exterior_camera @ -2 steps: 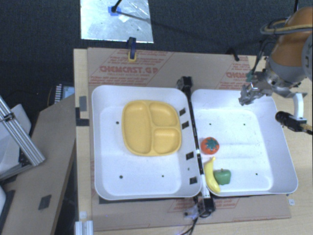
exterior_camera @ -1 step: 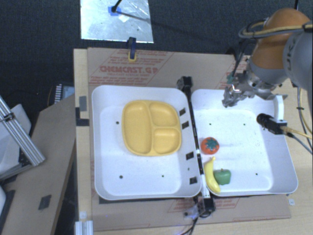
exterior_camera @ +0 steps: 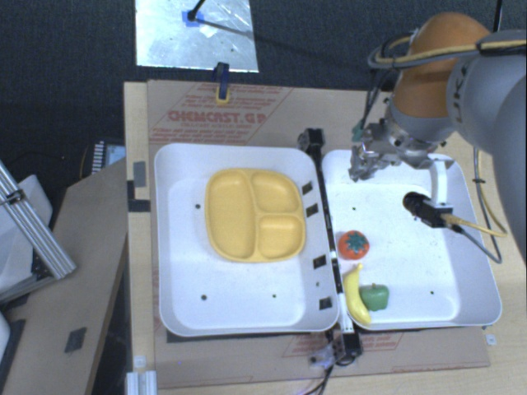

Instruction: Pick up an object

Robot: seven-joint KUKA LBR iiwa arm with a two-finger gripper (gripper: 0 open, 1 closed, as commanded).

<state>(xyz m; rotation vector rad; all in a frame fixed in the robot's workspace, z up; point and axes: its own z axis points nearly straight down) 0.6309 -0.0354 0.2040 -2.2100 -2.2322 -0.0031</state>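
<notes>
Tomato (exterior_camera: 353, 244), banana (exterior_camera: 356, 296) and green block (exterior_camera: 375, 296) lie at right bin's (exterior_camera: 461, 245) left edge, likely light, hard, slick plastic; grasp tomato across its middle; tool (exterior_camera: 360, 168) hovers upper-left, state unclear.

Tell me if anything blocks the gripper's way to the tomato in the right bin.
Nothing visible does. The gripper hangs over the far left part of the right bin; the tomato lies nearer the camera by the divider, with bare white floor between. The banana and green object lie beyond it.
</notes>
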